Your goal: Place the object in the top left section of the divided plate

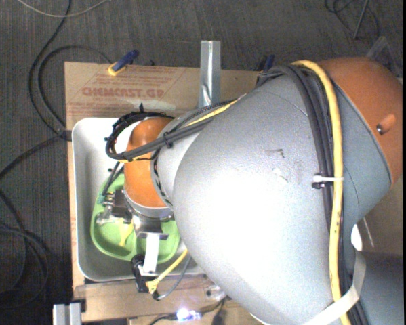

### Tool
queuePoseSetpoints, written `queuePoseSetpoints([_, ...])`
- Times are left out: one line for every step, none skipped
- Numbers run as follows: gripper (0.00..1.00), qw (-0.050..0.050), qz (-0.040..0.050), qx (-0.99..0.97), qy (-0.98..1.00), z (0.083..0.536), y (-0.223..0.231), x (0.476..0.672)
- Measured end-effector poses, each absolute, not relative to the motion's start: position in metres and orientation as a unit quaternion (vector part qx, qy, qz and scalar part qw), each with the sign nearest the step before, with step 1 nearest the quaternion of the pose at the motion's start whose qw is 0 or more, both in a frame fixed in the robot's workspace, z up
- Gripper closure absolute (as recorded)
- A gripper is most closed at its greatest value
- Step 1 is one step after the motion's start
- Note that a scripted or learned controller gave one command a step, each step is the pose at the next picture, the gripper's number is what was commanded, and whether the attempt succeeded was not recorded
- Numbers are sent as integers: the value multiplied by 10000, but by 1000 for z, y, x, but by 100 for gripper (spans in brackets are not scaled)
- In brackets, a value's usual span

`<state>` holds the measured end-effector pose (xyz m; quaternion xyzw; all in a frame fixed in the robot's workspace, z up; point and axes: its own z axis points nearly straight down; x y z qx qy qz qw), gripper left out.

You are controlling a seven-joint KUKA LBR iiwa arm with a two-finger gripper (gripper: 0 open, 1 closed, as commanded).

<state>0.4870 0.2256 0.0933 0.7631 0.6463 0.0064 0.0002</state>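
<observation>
A green divided plate (pixel 104 232) lies in the left white bin (pixel 87 181). The arm's big grey body fills the right and middle of the view and covers much of the plate. Its orange wrist band (pixel 143 175) and the metal gripper mount (pixel 125 208) hang directly over the plate. The gripper itself points down under the wrist, hidden from the camera. A yellowish bit (pixel 123 233) shows on the plate just left of the wrist; whether it is the object is unclear.
Black cables (pixel 121 131) loop around the wrist, and a yellow cable (pixel 169 266) hangs by the bin's front wall. A brown cardboard sheet (pixel 121 90) lies behind the bin with a blue-and-yellow clamp (pixel 121 62) on it. A metal post (pixel 210 73) stands at the back.
</observation>
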Motion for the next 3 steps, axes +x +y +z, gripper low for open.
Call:
queuePoseSetpoints([100, 19, 34, 7649, 6441, 103, 221, 488])
queuePoseSetpoints([100, 14, -24, 7516, 6596, 251, 232, 484])
queuePoseSetpoints([100, -4, -31, 6561, 7547, 182, 180, 483])
